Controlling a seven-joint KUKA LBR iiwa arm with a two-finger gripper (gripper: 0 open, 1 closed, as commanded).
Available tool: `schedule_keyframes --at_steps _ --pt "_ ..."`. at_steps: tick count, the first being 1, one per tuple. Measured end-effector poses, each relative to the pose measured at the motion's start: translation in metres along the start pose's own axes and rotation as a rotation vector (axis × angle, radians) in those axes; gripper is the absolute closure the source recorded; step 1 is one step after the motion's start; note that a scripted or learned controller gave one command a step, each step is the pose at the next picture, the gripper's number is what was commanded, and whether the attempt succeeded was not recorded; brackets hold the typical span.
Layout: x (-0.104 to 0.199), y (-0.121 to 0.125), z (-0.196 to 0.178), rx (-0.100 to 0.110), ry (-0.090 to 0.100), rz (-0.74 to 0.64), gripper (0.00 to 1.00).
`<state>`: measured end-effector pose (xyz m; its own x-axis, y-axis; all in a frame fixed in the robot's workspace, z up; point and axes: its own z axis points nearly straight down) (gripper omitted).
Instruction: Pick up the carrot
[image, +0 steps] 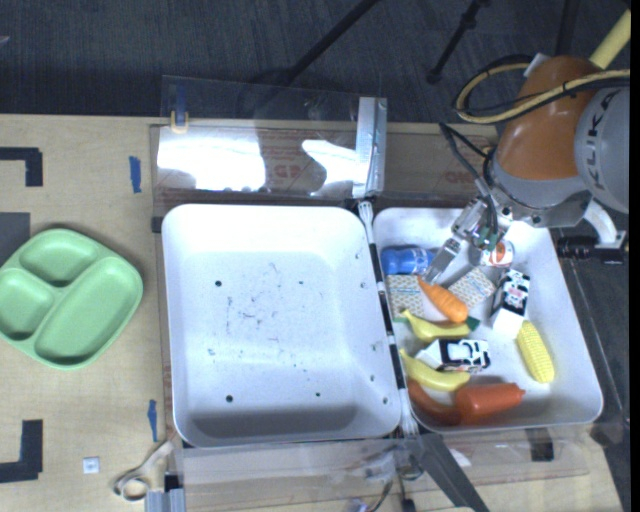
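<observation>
The carrot (443, 299) is a short orange cone lying in the right bin (575, 385), its tip pointing down-right over a patterned pad (408, 294). My gripper (442, 272) reaches down from the upper right and ends just above the carrot's thick upper-left end, close to it or touching it. Nothing is visibly lifted. The grey arm with its orange band (545, 125) hangs over the bin's far right corner.
Around the carrot lie a blue object (404, 260), two bananas (436, 326) (434, 373), a black-and-white toy car (463, 352), a corn cob (535, 351) and a red-orange piece (487, 398). The left bin (270, 320) adjoins. A green divided plate (65, 297) sits far left.
</observation>
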<state>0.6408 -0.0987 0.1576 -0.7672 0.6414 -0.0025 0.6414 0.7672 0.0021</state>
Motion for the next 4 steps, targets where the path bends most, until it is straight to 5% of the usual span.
schedule_keyframes --at_steps 1,3,4 --pt "0.041 -0.048 0.065 -0.008 -0.012 -0.293 0.0" --pt "-0.009 -0.021 0.067 0.01 0.023 -0.306 0.0" --pt "-0.014 -0.017 0.055 -0.005 -0.006 -0.303 1.0"
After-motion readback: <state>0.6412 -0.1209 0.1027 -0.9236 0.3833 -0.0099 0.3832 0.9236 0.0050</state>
